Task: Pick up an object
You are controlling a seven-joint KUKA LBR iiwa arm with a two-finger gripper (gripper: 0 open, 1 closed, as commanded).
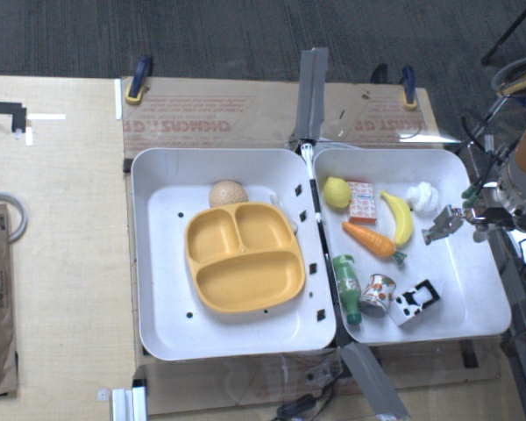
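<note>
While I am watching from the overhead camera, the gripper (444, 224) is hanging over the right side of the right bin (473, 323), reaching in from the right edge of the view. Its fingers are looking slightly parted to me, and nothing is sitting between them, so it is carrying nothing.

Objects are lying in the right bin, all to the left of the gripper. A banana (398, 217) is lying closest, just beside a white crumpled object (423, 197) near the bin's far wall. A lemon (336, 193) is sitting at the far left corner, touching a small red-and-white box (362, 203). A carrot (371, 240) is lying at a slant below them, near the banana's lower tip. Along the near side I am seeing a green bottle (346, 288) lying against the left wall, a small can (378, 293) just beside it, and a black-and-white block (415, 302) next to the can.

The left bin (158, 261) is holding a yellow divided plate (244, 257), with a tan ball (228, 193) touching its far rim.
</note>
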